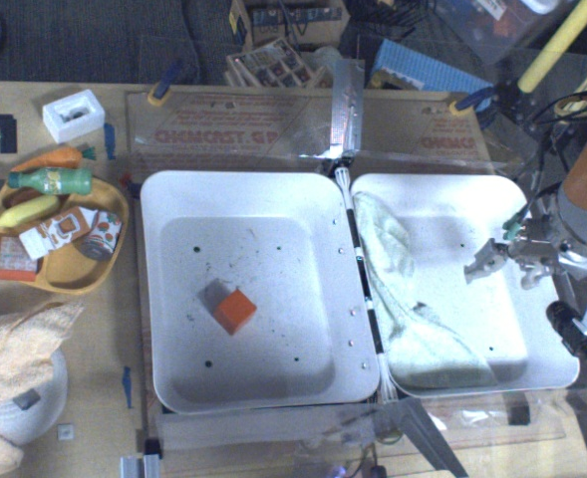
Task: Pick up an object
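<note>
From above, two shallow white bins are seen side by side on the bench. In the left bin (173, 217) an orange block (237, 311) is found lying on the floor, a little left of the middle and toward the near side, with a small grey piece (214, 293) touching its upper left corner. Dark specks are scattered over the floor of this bin.

In the right bin (452, 192) a pale, crumpled cloth (398, 267) is spread along the left wall and drawn down across the floor toward the near right corner.

The arm (584, 182) is seen entering from the right, its orange band showing at the frame's edge. The gripper (502, 257) is held over the right part of the right bin, well apart from the orange block and just beside the trailing part of the cloth. Nothing is seen between its fingers; whether they are spread or closed cannot be told from this angle.

To the left of the bins, a yellow bowl (74, 277) is set on the bench, filled with toy food, among it a green bottle (52, 180) and a banana (19, 212). A small white box (74, 115) is placed behind it. A tan cloth (19, 352) is bunched at the near left corner. A clear panel with red lettering (228, 132) is laid behind the bins.
</note>
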Robot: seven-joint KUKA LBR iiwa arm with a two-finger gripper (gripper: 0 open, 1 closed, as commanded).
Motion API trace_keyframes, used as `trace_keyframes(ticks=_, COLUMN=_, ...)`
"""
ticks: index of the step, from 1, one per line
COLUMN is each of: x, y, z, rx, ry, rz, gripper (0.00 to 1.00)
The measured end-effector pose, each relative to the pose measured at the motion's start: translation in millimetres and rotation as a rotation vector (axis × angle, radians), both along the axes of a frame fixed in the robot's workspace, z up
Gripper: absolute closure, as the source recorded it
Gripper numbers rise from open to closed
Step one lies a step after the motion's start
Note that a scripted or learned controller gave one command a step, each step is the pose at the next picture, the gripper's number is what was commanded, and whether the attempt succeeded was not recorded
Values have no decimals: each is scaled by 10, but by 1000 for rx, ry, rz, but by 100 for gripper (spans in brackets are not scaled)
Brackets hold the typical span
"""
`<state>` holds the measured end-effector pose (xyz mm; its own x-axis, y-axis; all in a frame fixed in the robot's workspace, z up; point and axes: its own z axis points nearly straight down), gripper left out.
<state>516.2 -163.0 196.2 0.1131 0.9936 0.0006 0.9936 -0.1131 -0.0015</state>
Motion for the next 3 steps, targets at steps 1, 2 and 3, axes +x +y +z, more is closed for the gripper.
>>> trace_keyframes(ticks=1, x=181, y=687, z=-1021, rx=0, ry=-8, rz=-172, gripper=0)
trace_keyframes(ticks=2, x=-68, y=605, z=-813, rx=1, ry=3, rz=-306, gripper=0)
trace_keyframes(ticks=3, x=-95, y=469, z=259, rx=-1, ry=0, rz=-327, gripper=0)
